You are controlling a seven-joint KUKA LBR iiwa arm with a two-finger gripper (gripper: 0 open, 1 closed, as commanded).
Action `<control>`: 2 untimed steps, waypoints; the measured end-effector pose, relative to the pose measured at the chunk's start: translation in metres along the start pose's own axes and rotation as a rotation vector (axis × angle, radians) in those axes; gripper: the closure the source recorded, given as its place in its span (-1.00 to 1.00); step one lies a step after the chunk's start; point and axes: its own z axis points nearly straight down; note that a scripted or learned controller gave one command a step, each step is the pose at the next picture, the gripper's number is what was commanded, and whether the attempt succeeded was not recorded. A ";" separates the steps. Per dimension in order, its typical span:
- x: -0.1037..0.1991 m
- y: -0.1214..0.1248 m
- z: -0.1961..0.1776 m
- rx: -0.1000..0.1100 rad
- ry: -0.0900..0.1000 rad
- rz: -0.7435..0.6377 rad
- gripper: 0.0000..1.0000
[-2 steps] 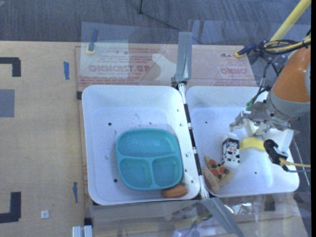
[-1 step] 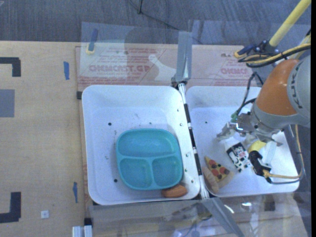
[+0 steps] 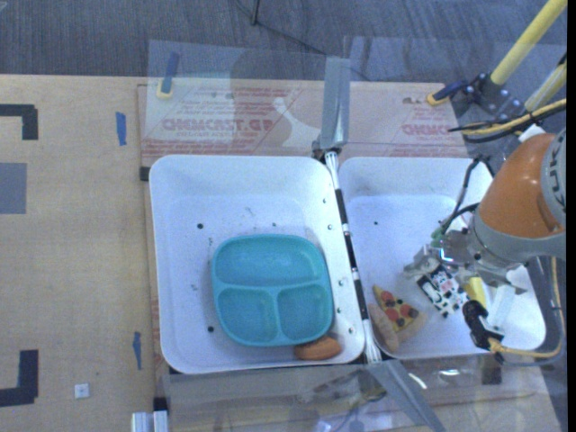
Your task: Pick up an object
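A toy pizza slice (image 3: 397, 313) with red toppings lies near the front left corner of the right bin (image 3: 396, 196). My gripper (image 3: 438, 282) hangs low over the middle of that bin, just right of and slightly behind the slice, and seems apart from it. A teal divided plate (image 3: 272, 289) lies flat in the left bin (image 3: 234, 187). An orange sausage-shaped piece (image 3: 319, 348) rests at the plate's front right edge, against the bin's front wall.
The grey arm with its orange band (image 3: 520, 196) comes in from the right over the right bin's right side. A metal divider (image 3: 335, 106) stands behind the two bins. Free floor shows at the back of both bins.
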 end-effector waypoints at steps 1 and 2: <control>-0.004 0.001 -0.011 -0.004 -0.002 0.006 1.00; 0.069 0.018 -0.120 0.009 0.000 -0.092 1.00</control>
